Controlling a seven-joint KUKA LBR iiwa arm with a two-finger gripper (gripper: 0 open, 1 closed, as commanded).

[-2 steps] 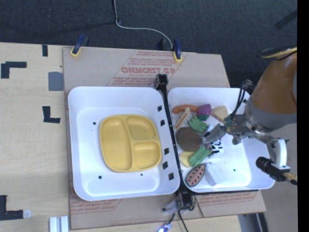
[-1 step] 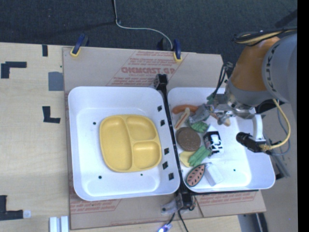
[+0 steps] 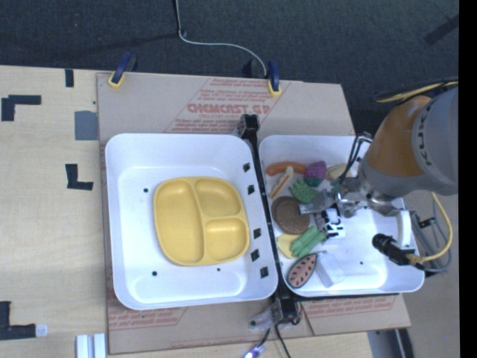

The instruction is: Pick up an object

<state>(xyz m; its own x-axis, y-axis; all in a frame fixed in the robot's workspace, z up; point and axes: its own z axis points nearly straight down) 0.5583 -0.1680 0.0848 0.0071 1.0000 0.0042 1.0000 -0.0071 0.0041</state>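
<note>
Grey and orange, the arm (image 3: 406, 151) reached over the right bin (image 3: 373, 271). Left of that bin sat the left bin (image 3: 123, 200) holding a yellow divided plate (image 3: 200, 220). Inside the right bin, the gripper (image 3: 330, 216) hovered just above a green toy (image 3: 308, 239); whether its fingers were apart could not be told. A brown disc (image 3: 289, 214) lay beside it.

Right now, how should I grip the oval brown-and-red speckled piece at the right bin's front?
Probably from straight above, across the narrow middle of the oval brown-and-red speckled piece. It lies flat and slanted, so turn the gripper square to its long axis. A green piece crowds its upper end.
</note>
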